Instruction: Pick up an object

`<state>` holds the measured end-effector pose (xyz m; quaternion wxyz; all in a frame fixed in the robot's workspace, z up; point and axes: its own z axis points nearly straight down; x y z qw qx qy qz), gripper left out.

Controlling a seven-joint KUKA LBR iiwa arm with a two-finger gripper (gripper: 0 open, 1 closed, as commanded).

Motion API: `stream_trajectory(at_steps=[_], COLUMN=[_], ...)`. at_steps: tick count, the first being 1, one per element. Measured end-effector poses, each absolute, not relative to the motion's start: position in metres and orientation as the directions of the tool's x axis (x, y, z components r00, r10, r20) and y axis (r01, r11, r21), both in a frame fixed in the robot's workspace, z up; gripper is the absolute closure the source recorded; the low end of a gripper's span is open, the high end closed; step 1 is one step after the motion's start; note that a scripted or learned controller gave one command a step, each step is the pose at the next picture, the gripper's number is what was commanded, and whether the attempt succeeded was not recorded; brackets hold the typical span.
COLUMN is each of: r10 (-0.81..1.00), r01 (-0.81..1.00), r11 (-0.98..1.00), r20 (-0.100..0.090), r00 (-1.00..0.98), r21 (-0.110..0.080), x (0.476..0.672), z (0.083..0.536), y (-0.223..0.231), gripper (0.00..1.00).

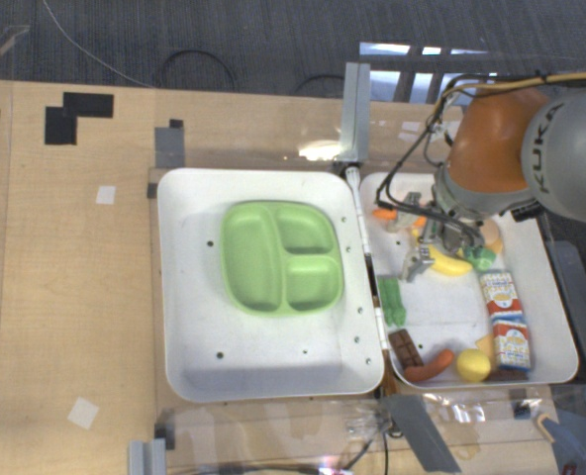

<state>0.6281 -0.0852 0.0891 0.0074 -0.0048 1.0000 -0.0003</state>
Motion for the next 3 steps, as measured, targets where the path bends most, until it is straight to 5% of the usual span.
stream_trajectory(at_steps=[1, 2, 3], r10=[0.027, -0.013, -0.316], r01=[0.027, -0.013, -0.316], r11=[1.000, 1.000, 0.949], r20=[0.017, -0.014, 0.000], r00=[-1.000, -1.000, -0.949], r21=[0.003, -0.002, 0.002], x=[0.652, 0.565, 0.650], z=[0.090, 0.091, 0.089], y=[-0.086, -0.104, -0.123], gripper=[0.00, 0.00, 0.00])
